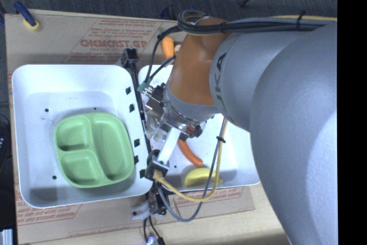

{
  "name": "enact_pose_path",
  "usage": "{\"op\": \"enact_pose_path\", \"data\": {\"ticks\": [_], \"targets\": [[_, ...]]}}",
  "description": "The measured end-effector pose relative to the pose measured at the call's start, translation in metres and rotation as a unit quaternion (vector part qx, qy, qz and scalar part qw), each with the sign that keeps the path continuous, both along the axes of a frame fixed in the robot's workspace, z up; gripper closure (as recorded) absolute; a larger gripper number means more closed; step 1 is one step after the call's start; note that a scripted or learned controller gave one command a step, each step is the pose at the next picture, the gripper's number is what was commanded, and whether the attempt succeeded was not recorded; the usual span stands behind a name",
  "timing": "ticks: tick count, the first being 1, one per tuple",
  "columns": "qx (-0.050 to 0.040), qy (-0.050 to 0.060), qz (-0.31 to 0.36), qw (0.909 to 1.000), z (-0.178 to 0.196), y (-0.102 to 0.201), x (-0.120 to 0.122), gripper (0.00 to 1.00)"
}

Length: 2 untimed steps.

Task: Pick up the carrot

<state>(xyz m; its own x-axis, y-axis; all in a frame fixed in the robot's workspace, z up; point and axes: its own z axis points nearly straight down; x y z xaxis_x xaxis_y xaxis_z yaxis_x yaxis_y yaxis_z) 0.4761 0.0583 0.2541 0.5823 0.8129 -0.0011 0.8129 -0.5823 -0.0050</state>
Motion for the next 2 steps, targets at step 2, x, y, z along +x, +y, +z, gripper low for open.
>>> {"op": "enact_pose_path", "data": {"ticks": [2], "targets": [[-0.0007, 0.0, 0.049, 0.9988, -0.024, 0.118, -0.001, 1.0]]}}
